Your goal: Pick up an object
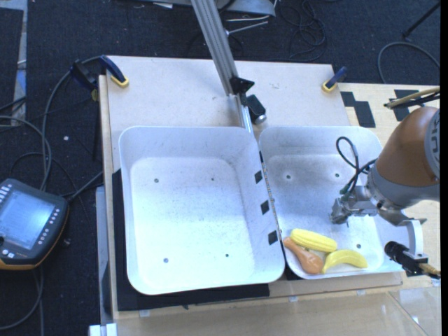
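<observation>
The tool (343,211) hangs low inside the right bin (308,152), over its right half, at the end of the grey arm (409,166) that comes in from the right with a black cable (348,156) looping off its wrist. From where I stand I cannot tell whether the tool is open or closed; it is a small grey knot seen from above, and nothing shows in it.

Just beyond it, toward the near-left corner of that bin, lie three things in a tight cluster: a corn cob (313,240), a banana (345,259) and a carrot (306,255). The cob is nearest the tool, close but apart from it. Its long axis runs roughly left to right across the bin, dipping slightly toward the right end. The banana lies below and right of it, curved, its ends drooping toward the near rim. The carrot runs on a slant from upper left to lower right, thick end toward the banana, and it looks to be touching both neighbours.

That crowding is the risk, as I judge it. A descent on the cob could land on two things at once or shove the pile against the bin wall, and a grip along the cob's length rather than across it would likely slip off. The near rim also leaves little room beside the banana.

The left bin (140,208) sits alongside on the tabletop (175,93).
</observation>
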You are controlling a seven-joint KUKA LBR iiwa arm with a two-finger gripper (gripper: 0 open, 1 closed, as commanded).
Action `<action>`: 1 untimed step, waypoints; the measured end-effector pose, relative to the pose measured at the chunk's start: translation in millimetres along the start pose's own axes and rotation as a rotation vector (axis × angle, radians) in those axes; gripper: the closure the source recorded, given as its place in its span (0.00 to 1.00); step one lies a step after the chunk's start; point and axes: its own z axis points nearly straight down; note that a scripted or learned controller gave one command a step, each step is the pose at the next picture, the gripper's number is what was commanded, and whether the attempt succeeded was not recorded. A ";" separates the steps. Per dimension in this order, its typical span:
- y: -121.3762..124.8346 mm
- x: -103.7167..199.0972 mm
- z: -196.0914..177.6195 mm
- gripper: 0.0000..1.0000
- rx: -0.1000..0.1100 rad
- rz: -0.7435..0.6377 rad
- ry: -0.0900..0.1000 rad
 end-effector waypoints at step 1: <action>1.0 -2.8 -42.0 1.00 -0.002 0.000 -0.001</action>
